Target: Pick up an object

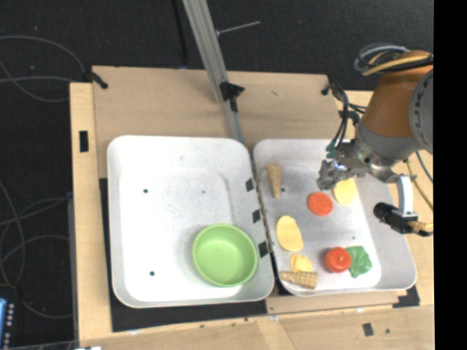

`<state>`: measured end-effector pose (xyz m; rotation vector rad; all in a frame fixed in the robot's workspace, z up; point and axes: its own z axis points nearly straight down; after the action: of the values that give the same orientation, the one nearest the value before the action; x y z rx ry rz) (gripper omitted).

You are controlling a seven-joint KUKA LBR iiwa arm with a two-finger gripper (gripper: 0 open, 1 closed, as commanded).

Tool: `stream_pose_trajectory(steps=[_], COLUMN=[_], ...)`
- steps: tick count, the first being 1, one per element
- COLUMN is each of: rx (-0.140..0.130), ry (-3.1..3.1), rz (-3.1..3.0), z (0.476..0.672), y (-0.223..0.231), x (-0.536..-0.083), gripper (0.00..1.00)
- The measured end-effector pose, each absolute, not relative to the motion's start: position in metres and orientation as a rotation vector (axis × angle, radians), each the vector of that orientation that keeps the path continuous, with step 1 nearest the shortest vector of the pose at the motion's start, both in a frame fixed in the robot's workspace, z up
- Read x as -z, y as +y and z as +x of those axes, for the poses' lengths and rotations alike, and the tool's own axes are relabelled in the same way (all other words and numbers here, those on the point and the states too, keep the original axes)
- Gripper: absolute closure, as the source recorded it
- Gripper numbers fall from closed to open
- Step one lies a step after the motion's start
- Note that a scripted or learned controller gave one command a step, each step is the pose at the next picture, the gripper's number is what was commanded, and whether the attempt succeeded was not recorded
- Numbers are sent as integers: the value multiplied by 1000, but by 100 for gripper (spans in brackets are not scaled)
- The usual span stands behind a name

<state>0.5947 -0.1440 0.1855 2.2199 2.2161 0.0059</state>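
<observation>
Grey-and-orange arm's end effector [332, 172] at 12 o'clock of right shallow white bin [390, 265]; finger state impossible to tell. Just beside it, at 4 o'clock: pale yellow lemon-shaped toy [345, 191]; at 6 o'clock: round orange-red toy [319, 204]. In left white bin [146, 166]: green plastic bowl [225, 254].

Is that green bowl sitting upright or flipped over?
Upright. The green bowl in the left bin shows its open hollow and rim facing up, with nothing inside.

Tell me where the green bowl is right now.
In the camera view the green bowl sits in the left bin, at its near right corner, close to the divide from the right bin and level with the pale yellow piece across that divide.
</observation>
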Motion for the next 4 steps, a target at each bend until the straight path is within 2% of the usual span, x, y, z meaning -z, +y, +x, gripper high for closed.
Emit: stream_pose_trajectory(steps=[1,3,4], rx=[-7,0,-5], ry=[2221,2230,2230], rz=[2214,2215,2213], z=[597,608,612], y=[-145,-45,0], x=[-236,-223,-235], gripper=[100,100,100])
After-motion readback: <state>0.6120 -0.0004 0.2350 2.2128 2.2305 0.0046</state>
